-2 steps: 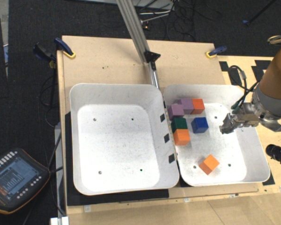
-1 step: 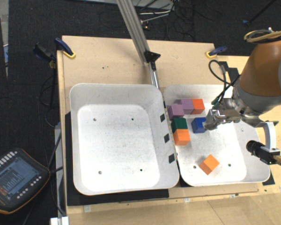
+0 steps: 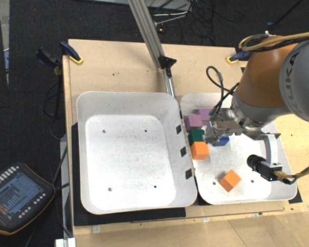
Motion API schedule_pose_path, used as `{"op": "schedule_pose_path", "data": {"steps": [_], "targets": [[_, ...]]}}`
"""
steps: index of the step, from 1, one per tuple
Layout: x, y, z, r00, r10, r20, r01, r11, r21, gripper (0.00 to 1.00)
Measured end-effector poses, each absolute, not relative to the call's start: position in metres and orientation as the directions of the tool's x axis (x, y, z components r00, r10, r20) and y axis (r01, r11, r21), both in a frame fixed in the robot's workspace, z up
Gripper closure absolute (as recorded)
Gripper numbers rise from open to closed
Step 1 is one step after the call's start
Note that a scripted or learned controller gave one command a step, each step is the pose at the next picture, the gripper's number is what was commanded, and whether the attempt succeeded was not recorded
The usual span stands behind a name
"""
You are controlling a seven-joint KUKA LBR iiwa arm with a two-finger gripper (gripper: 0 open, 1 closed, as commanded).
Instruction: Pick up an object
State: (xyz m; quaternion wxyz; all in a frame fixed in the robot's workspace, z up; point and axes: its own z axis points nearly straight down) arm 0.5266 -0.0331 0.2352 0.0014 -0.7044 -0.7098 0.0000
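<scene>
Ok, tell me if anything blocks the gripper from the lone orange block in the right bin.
Nothing visible does: the lone orange block lies apart on the right bin floor, below the gripper.

— Where is the arm (image 3: 278, 81)?

— It comes in from the right side of the view, a thick grey body with a broad orange band (image 3: 262, 71) above the wrist, bent downward.

— And the end effector (image 3: 216, 133)?

— It sits low at the arm's left end, a grey metal block pointing down and to the left. Black cables (image 3: 219, 86) loop from its top up toward the orange band.

— Its tips?

— Too small and crowded to make out.
</scene>
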Motion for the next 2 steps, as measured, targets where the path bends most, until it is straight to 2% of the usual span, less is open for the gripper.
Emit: {"op": "schedule_pose_path", "data": {"steps": [1,2], "targets": [[0.524,0.02,0.245,-0.009,1.0,0.002,1.0,0.009,0.001,1.0],[0.521,0.078,0.229,-0.008,1.0,0.002,1.0,0.008,-0.003,1.0]]}}
